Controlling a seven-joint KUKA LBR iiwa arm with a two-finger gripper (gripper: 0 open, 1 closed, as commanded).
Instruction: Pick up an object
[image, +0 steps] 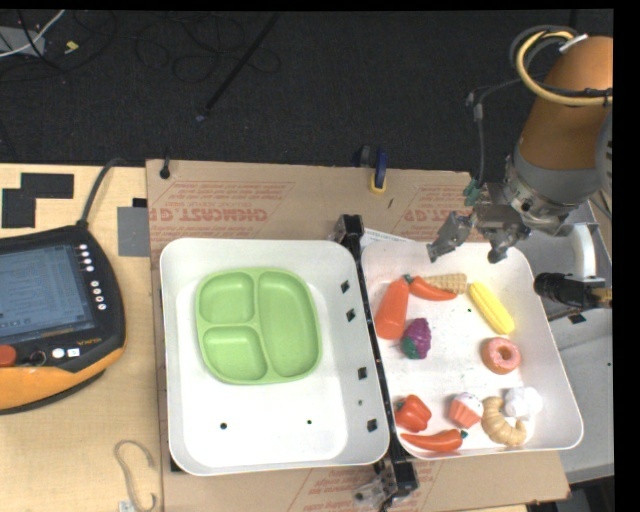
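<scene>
So the gripper (470, 238) is hanging over the top edge of the right bin (560, 395), fingers spread wide with nothing between them. It's just above the rim, not down among the toys, so I'd call this the hover-before-the-dive part of the pick. The arm (565, 110) comes in from about 2 o'clock, the orange band sitting right above the wrist.

Closest stuff to the claw, at roughly 6 o'clock from it: a little corn cob (447, 281) lying on top of a red chili pepper (432, 291), the two touching. At 7 o'clock there's an orange carrot (393, 309), with a purple bunch of grapes (417, 338) right against its lower end. At 5 o'clock a yellow banana-ish piece (492, 307) sits on its own, and that looks like the easiest grab to me since nothing crowds it.

Farther out, a pink donut (500, 355) also sits clear. The bottom of the bin is a jumble: red pepper (412, 411), another red chili (433, 440), a cupcake-looking thing (465, 409), a croissant (503, 421) and something white (522, 402) all packed close, probably bad news for a two-finger pinch.

Way over at 9 o'clock, the left bin (190, 400) just holds a green divided plate (258, 326). Beyond that, an orange-edged teach pendant (55, 315) rests on the bench.
</scene>
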